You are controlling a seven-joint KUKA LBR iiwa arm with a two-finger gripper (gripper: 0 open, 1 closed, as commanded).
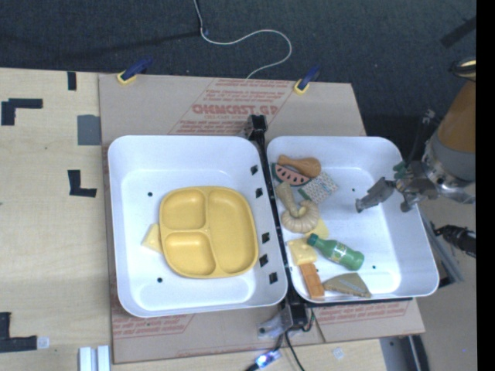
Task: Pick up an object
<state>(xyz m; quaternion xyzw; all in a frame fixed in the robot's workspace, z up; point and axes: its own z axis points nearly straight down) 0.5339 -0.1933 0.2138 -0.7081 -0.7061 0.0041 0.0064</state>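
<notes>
My gripper (384, 204) hovers over the right side of the right bin (387, 154), open, with nothing between its fingers. All the objects lie to its left along that bin's left wall. These include a brown drumstick (302, 165), a watermelon slice (291, 176), a grey patterned piece (322, 185) and a beige ring-shaped pastry (300, 221). Further forward are a green bottle (336, 251), an orange stick (312, 280) and a tan wedge (348, 286). The bottle is the nearest, lying below and left of the fingertips.
The left bin (131, 168) holds a yellow divided plate (207, 232) with a yellow wedge (150, 239) tucked at its left edge. Black clips (267, 242) run along the divider between the bins. The bins sit on cardboard (224, 103), and a white cable (247, 37) lies behind them.
</notes>
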